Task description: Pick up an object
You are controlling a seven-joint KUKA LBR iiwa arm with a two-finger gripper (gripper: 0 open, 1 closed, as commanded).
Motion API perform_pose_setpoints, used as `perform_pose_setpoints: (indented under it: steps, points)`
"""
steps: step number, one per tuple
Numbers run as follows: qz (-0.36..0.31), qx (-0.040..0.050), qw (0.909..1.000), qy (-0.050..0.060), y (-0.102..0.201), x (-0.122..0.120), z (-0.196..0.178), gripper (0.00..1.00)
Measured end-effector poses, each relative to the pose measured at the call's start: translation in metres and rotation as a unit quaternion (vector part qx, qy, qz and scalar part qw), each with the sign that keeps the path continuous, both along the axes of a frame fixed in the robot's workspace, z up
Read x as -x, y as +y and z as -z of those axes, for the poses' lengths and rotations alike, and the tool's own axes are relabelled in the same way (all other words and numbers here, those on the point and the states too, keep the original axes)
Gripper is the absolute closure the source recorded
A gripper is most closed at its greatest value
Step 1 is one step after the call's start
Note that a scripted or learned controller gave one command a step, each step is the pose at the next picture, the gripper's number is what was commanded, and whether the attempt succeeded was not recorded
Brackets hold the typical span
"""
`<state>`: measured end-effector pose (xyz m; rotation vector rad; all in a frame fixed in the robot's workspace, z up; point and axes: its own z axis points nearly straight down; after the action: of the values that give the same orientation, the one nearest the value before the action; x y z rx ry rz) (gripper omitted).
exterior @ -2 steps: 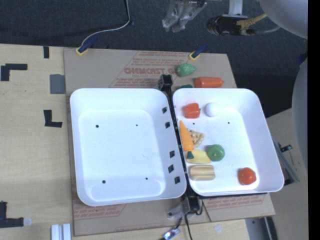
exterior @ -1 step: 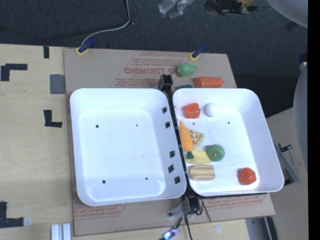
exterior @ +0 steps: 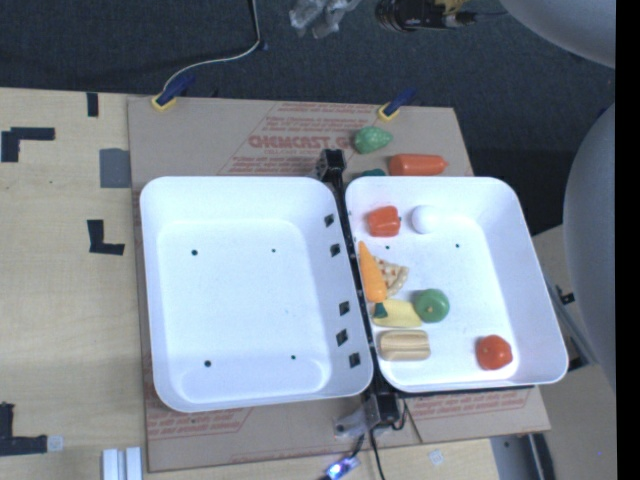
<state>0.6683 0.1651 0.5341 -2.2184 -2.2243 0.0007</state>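
Claw (exterior: 322,6) up top, blurred, over the dark floor, well clear of both bins.
Can't tell if it's spread or pressed together; nothing seen in it. Right bin (exterior: 520,230) holds the objects: orange-red piece (exterior: 383,221) beside white ball (exterior: 423,219) at the far side, carrot (exterior: 372,275), yellow piece (exterior: 396,314), green apple (exterior: 432,305), tan block (exterior: 404,345), red tomato (exterior: 493,352) in near right corner. Left bin (exterior: 160,268) beside it on the counter (exterior: 60,298). Green item (exterior: 371,139) and red-orange item (exterior: 417,165) lie on cardboard (exterior: 280,143) behind.
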Motion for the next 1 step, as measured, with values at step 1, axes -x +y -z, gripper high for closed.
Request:
perform_pose_setpoints:
  steps: [1]
  points:
    - [0.0, -0.0002, 1.0, 0.0, 0.0301, 0.0001, 0.0, 1.0]
